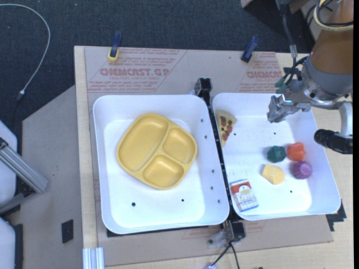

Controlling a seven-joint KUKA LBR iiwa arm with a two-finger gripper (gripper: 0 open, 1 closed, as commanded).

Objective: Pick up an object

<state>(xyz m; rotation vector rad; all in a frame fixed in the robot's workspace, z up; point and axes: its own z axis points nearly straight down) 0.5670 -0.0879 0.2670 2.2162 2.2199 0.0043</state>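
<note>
Grey metal forms the gripper (279, 110), which is seen above the far part of the right bin (320, 206), near that bin's right edge. How far it is opened cannot be told from the camera view, and nothing is seen held in it. No object in the bin is seen to be touched by it.

Nearest to the gripper, toward the near edge, a cluster of four small objects is located in the right half of the right bin: a dark green piece (275, 154), an orange-red piece (295, 151) just beside it, a purple piece (302, 170) and a yellow piece (274, 175). A pizza-slice toy (225, 126) is placed against the left wall of the same bin, at the far end. A small red-and-white carton (244, 195) is positioned at the near left corner.

The left bin (112, 206) is occupied by a yellow divided plate (157, 150), set toward its centre.
</note>
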